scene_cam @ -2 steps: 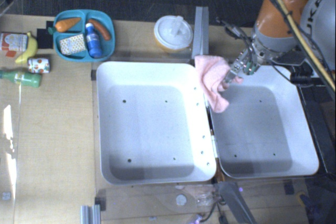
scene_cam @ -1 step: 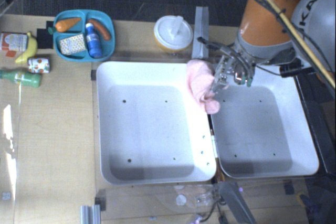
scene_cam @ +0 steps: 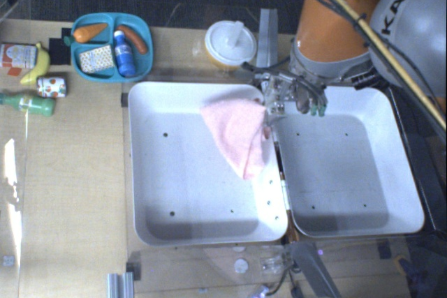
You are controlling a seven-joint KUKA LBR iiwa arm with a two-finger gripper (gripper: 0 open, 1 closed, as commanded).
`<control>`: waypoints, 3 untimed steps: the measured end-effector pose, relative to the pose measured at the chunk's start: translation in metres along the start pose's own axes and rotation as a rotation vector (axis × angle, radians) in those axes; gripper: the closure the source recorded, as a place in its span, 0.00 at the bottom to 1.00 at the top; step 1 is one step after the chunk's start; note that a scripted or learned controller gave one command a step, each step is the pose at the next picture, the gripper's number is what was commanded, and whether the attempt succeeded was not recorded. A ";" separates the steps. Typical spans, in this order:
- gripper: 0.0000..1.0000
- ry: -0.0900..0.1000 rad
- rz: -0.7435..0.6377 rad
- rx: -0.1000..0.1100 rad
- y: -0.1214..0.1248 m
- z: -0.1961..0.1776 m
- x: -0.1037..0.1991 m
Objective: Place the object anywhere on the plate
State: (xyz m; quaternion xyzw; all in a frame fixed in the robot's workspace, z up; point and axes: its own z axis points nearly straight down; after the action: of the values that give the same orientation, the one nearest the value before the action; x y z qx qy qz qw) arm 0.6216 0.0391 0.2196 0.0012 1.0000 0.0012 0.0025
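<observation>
A pink cloth (scene_cam: pixel 239 132) hangs over the right part of the left bin (scene_cam: pixel 174 178), its upper right corner pinched in my gripper (scene_cam: pixel 269 107). From that corner the cloth drapes down and narrows to a point near the wall between the bins. The gripper is shut on that corner, just above the dividing wall. The blue divided plate (scene_cam: pixel 143 35) sits on the bench beyond the left bin's far left corner, well to the left of the gripper. It holds a toy carrot, a sausage, a blue bottle and a patterned piece.
The right bin (scene_cam: pixel 349 171) lies under the arm's wrist. A white lidded cup (scene_cam: pixel 230 43) stands behind the bins between the plate and the gripper. A banana (scene_cam: pixel 38 64), a small can (scene_cam: pixel 51 86), a green bottle (scene_cam: pixel 28 104) and a carton (scene_cam: pixel 15 54) lie at the bench's far left.
</observation>
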 end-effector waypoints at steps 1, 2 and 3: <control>1.00 0.002 -0.005 0.000 0.049 0.007 0.016; 1.00 -0.001 -0.005 -0.001 0.107 0.004 0.021; 1.00 0.000 -0.004 -0.001 0.156 -0.004 0.038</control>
State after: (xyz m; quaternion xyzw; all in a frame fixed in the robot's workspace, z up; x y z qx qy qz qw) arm 0.5834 0.1948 0.2239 -0.0007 1.0000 0.0016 0.0024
